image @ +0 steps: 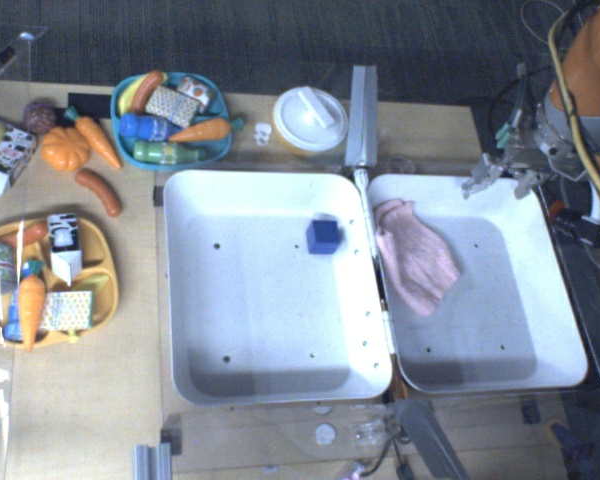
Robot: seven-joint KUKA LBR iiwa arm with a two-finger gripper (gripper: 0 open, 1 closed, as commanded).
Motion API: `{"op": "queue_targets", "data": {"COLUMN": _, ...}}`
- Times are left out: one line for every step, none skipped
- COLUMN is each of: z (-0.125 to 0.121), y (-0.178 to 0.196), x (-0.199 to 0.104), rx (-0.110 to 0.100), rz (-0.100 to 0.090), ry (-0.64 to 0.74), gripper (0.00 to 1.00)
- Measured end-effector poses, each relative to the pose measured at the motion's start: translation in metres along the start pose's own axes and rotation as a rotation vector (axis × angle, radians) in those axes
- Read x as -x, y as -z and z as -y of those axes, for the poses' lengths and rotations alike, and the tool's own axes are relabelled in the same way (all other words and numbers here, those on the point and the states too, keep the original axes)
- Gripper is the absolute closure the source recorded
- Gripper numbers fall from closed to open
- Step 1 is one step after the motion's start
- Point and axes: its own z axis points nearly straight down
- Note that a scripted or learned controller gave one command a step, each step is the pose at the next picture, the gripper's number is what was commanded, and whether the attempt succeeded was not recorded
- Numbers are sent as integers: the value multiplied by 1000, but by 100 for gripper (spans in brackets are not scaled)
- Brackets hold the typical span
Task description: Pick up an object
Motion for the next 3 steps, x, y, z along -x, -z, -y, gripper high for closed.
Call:
{"op": "queue_targets", "data": {"z": 48, "y": -99, "x": -7, "rx": 5, "rz": 1, "ry": 75, "gripper": 0}}
{"op": "queue_targets", "data": {"z": 55, "y": -104, "x": -35, "rx": 14, "rz": 5, "ry": 273, "gripper": 0}}
{"op": "queue_targets", "data": {"z": 47, "y": -104, "x": -82, "rx": 14, "rz": 8, "ry": 411, "gripper": 0}}
